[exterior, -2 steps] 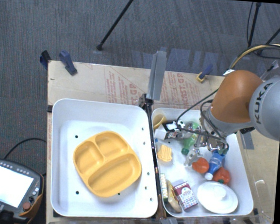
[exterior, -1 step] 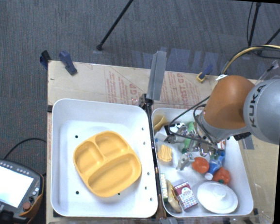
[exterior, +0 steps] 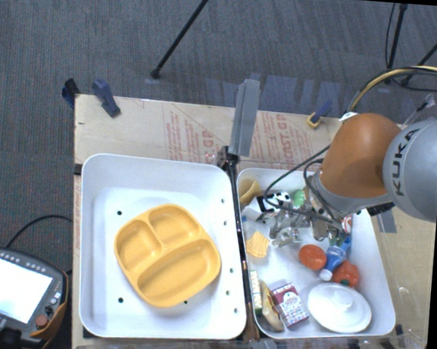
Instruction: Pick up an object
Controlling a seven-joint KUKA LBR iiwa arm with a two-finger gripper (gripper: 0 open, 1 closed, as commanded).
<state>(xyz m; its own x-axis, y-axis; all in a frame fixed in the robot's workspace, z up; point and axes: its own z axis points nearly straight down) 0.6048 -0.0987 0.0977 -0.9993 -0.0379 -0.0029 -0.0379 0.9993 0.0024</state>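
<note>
Your tool (exterior: 299, 224) hangs low over the upper middle of the right bin (exterior: 385, 292), under the orange band of the arm (exterior: 361, 156). You cannot tell its state from this angle.

Nothing is visibly held. The nearest candidates lie just below and to the right of the tool: a red-orange ball (exterior: 312, 256), then a small blue bottle (exterior: 335, 258) lying with its long axis running up-right to down-left, and a red strawberry-like toy (exterior: 346, 274) touching its lower end. A yellow waffle-like piece (exterior: 257, 245) sits to the tool's lower left, near the bin's left wall. Further toward the front lie a white lidded bowl (exterior: 339, 307) and a small red carton (exterior: 289, 304).

The left bin (exterior: 95, 197) holds a yellow divided plate (exterior: 167, 254).

The arm's grey housing carries the letters "KUKA". Red print on the cardboard covering the bench (exterior: 177, 128) is too small to read, as is the carton's label.
</note>
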